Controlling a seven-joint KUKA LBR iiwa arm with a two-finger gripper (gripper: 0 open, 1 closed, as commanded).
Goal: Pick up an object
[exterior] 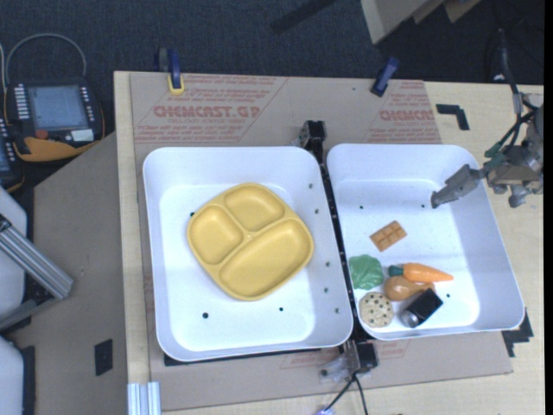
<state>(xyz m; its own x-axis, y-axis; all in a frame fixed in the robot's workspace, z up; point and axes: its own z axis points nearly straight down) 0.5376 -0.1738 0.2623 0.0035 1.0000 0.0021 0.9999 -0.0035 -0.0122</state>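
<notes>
In the right bin [484, 232] lie several small toy foods. A brown waffle-like cracker [388, 234] rests near the middle. Along the front wall sit a green leafy piece [365, 271], a speckled cookie [376, 309], a brown roll-like piece [397, 289], an orange carrot [425, 274] and a small black block [422, 307], all close together. My gripper [442, 195] reaches in from the right over the bin's back right part, its tip pointing down-left. It hangs to the upper right of the cracker, apart from every object, and nothing shows in its grasp.
The left bin [164, 232] holds a yellow divided plate [251, 240]. Both bins rest on a cardboard-covered bench [259, 102] with clamps at its back edge. A pendant with a screen [54, 111] lies off the bench at the far left.
</notes>
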